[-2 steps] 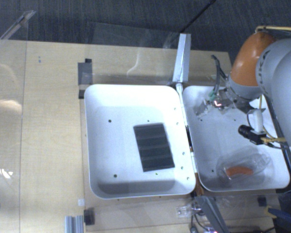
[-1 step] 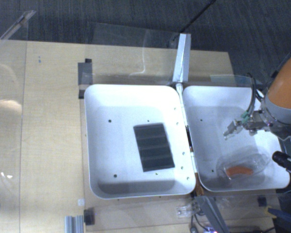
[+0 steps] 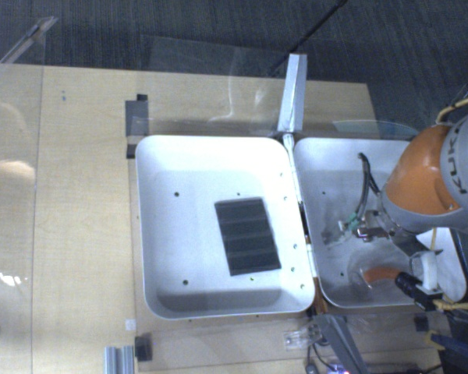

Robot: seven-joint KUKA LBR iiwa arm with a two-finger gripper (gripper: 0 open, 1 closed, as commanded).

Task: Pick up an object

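A dark ribbed rectangular pad (image 3: 248,236) lies flat in the middle of the left bin (image 3: 160,209). In the right bin (image 3: 327,170), a small orange-brown object (image 3: 378,273) rests near the front wall. A small greenish piece (image 3: 347,224) lies next to the gripper's tip. My gripper (image 3: 361,229) hangs low over the middle of the right bin, under the orange wrist band (image 3: 421,178). The arm hides much of that bin's right half.
A metal post (image 3: 293,100) rises behind the seam between the two bins. A clear panel stands along the bench's left side. A thin black cable (image 3: 366,179) loops down from the wrist over the right bin.
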